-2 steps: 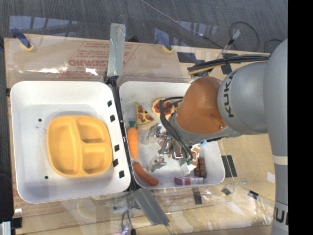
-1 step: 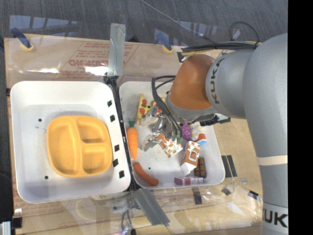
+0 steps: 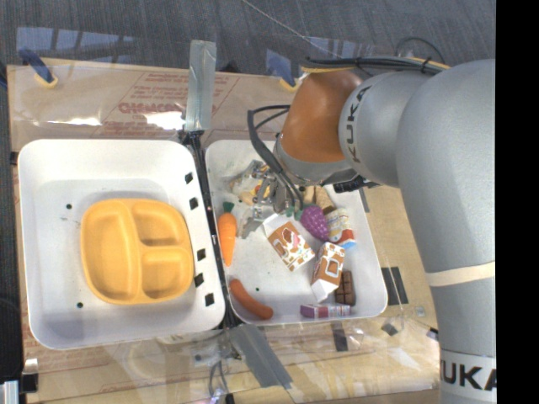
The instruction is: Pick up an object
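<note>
The right bin holds several toy foods: an orange carrot, a sausage, a small printed carton, a second carton, purple grapes, a chocolate bar and a purple stick. My gripper reaches down into the bin's back left part, above the carrot and left of the grapes, under the orange wrist band. Its metal fingers blend with the clutter beneath them. Nothing is visibly held.
The left bin holds a yellow sectioned tray. A taped divider runs between the bins. The grey arm covers the right bin's back right corner and the bench to the right.
</note>
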Motion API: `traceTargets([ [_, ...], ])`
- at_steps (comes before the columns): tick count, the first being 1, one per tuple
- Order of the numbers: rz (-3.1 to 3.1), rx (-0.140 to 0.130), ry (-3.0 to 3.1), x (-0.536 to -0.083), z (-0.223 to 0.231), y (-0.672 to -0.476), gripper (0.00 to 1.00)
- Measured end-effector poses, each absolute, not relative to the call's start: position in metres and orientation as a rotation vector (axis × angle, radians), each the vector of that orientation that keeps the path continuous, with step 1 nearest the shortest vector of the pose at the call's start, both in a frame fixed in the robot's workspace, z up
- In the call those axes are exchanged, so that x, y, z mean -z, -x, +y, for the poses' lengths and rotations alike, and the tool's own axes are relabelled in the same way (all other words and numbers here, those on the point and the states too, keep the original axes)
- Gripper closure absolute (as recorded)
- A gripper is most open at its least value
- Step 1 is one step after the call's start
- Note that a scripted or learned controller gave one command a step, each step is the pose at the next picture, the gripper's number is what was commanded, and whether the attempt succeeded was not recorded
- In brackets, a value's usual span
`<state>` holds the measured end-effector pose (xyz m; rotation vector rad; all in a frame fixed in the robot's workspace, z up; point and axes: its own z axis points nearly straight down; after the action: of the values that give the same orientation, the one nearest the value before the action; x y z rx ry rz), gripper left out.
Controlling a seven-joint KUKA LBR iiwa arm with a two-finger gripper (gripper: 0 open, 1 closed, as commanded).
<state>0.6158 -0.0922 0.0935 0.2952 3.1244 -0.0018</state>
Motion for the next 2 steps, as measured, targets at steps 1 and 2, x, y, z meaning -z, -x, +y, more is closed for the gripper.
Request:
traceTargets([
  [1, 3.061, -0.001, -0.718, -0.092, -0.125, -0.54, 0.0],
  [2, 2.983, 0.001, -0.971, -0.17, -0.172, -0.564, 0.0],
])
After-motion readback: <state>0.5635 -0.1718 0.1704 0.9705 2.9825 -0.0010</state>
